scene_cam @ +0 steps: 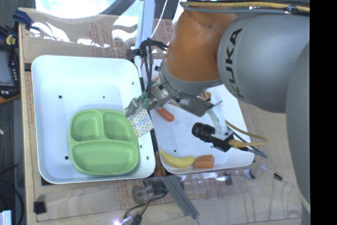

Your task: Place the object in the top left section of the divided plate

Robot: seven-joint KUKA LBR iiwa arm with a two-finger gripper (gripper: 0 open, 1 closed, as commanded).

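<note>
Gripper (138, 106) beside green divided plate (103, 142), arm (253, 55) lettered KUKA

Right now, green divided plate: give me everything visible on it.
The green divided plate looks like matte light-green plastic with rounded corners: two small sections along its far edge and one wide section along its near edge, split by raised ridges. It lies flat in the left white bin, toward the near right corner. No item lies in its sections. A small patterned packet sits at its upper right corner, just below the gripper; contact is unclear.
</note>
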